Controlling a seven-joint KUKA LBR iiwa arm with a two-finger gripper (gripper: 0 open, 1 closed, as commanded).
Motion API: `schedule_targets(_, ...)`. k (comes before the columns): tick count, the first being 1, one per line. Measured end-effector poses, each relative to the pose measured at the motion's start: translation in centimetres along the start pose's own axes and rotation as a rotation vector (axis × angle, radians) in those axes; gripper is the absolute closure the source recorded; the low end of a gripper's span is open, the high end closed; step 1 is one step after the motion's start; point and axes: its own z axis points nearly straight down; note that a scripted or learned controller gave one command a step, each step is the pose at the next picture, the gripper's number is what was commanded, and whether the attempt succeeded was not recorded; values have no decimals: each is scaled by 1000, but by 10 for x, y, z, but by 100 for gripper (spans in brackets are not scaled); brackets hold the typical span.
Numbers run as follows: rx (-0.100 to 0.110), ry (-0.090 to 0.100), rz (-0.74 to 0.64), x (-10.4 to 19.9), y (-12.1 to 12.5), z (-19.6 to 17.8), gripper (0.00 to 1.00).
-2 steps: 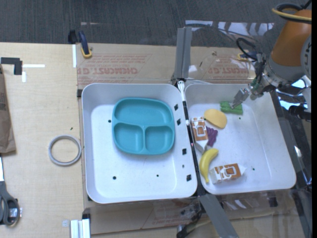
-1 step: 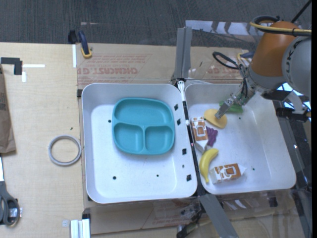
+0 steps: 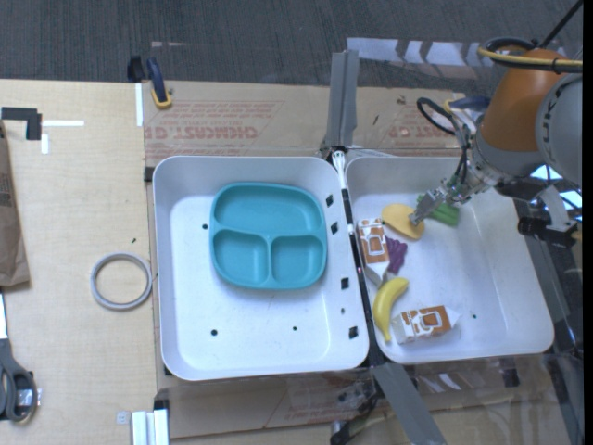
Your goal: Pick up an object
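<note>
A yellow wedge-shaped piece (image 3: 402,221) is lying in the upper left part of the right bin (image 3: 500,332), and the gripper (image 3: 422,213) is hanging right at its upper right edge, its tips seeming to touch or nearly touch the piece. How far the jaws are standing apart is not something the camera view is showing clearly, so I cannot tell whether anything is being held. A green object (image 3: 446,214) is sitting just beside the gripper on its right, partly hidden by it.

Below the yellow piece, a small orange-and-white carton (image 3: 372,240) is lying near the bin's left wall, with a purple item (image 3: 397,252) touching its right side. Further down, a banana (image 3: 387,304) is lying with its curve pointing toward the front of the bin, and a second orange-and-white carton (image 3: 426,323) is resting just beside it on the right.

The arm (image 3: 519,109) is reaching in from the right, its orange band showing above the wrist.

The left bin (image 3: 185,332) is holding a teal divided plate (image 3: 269,235) with three compartments. On the wooden bench (image 3: 65,202) to the left, a grey ring (image 3: 120,280) is lying well apart from both bins
</note>
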Motion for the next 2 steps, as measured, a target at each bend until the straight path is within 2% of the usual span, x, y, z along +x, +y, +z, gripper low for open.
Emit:
schedule_targets(1, -2, -2, 2, -1, 1, -10, 100)
schedule_targets(2, -2, -2, 2, -1, 0, -10, 0)
